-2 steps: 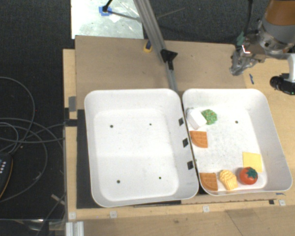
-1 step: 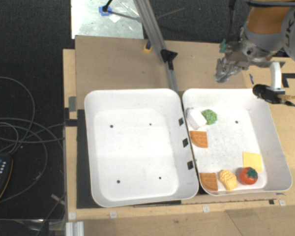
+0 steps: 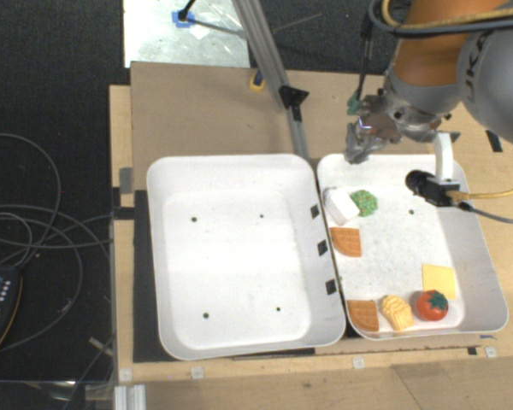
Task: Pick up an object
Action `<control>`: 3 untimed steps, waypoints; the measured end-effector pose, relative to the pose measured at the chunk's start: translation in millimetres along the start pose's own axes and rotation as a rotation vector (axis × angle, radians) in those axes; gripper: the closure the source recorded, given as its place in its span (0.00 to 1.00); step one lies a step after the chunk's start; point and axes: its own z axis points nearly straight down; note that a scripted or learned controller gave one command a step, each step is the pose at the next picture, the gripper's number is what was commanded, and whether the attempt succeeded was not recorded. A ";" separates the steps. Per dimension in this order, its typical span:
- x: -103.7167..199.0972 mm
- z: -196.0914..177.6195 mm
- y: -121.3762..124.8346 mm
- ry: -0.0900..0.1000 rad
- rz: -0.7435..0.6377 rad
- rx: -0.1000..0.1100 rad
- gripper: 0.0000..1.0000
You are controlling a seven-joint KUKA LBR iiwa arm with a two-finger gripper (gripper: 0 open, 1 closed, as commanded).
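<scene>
- Brown cardboard tabletop [image 3: 197, 118] holds two shallow white plastic bins; the left bin [image 3: 167, 178] is bare.
- Right bin [image 3: 487, 297] holds small toy foods, likely light and hard.
- Nearest the gripper [image 3: 357, 154]: a bumpy green toy [image 3: 365, 202]; pinch its sides.
- Fingers: I cannot tell if apart.

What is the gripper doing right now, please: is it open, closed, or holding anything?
Gripper: hangs above the far edge of the right bin; open or closed cannot be told, and nothing shows in its grasp.

matt white plastic bins [image 3: 239, 178], brown board bench [image 3: 197, 109]
</scene>
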 end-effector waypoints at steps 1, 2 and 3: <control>43.8 4.5 -38.5 0.000 0.001 0.000 1.00; 81.2 19.5 -58.7 0.000 0.001 0.000 1.00; 110.4 28.8 -96.1 -0.001 0.001 0.001 1.00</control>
